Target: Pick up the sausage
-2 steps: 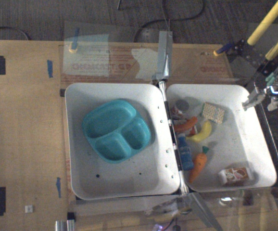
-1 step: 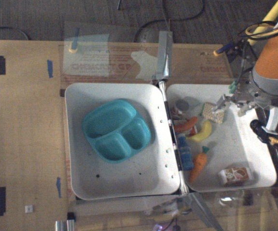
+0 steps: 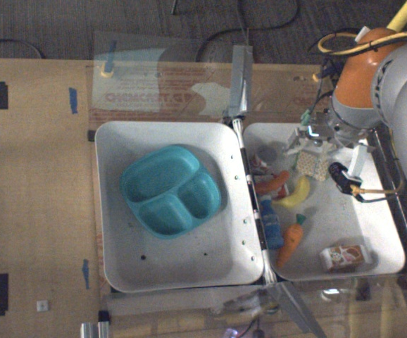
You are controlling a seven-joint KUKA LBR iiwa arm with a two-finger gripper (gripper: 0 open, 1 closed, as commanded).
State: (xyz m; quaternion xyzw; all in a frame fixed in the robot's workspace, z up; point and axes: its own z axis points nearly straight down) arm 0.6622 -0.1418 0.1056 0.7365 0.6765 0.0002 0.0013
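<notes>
The sausage [image 3: 272, 182] is a short red-orange link lying at a slant near the left wall of the right bin [image 3: 379, 224]. Its right end touches a yellow banana [image 3: 296, 192]. My gripper [image 3: 310, 145] hangs over the upper middle of that bin, up and to the right of the sausage and apart from it. Directly below the gripper lies a beige, dotted cracker-like piece [image 3: 310, 165]. Nothing of the sausage is inside the gripper.
An orange carrot [image 3: 291, 238] and a blue packet [image 3: 271, 229] lie below the sausage. A small carton [image 3: 344, 257] sits at the front right. The left bin [image 3: 119, 245] holds a teal divided plate [image 3: 170, 190]. A black cable end [image 3: 341, 177] dangles beside the gripper.
</notes>
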